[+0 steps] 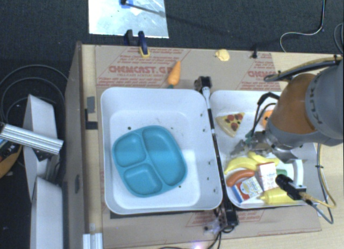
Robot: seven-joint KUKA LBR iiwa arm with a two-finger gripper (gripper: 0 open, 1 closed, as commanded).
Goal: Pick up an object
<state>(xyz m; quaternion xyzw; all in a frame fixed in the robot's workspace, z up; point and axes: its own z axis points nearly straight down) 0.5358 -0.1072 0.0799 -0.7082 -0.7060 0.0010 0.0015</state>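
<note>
Blue divided plate (149, 159) lies in the left bin (115, 102); arm (301, 108) hangs over the right bin's (223, 100) toy food.

Divided blue plastic plate (149, 159): smooth, faintly glossy
Two shallow white plastic bins (112, 135): smooth, slight sheen
Brown printed cardboard sheet (156, 65): matt
Dark floor covering (37, 22): rough, carpet-like

A blue three-compartment plastic plate (149, 159) lies in the left white bin (115, 108); a triangular toy pizza slice (231, 122) lies in the right white bin (223, 102).

Dark carpet floor (43, 22) w/ silver sheet (127, 6), black cables (21, 81).
</note>
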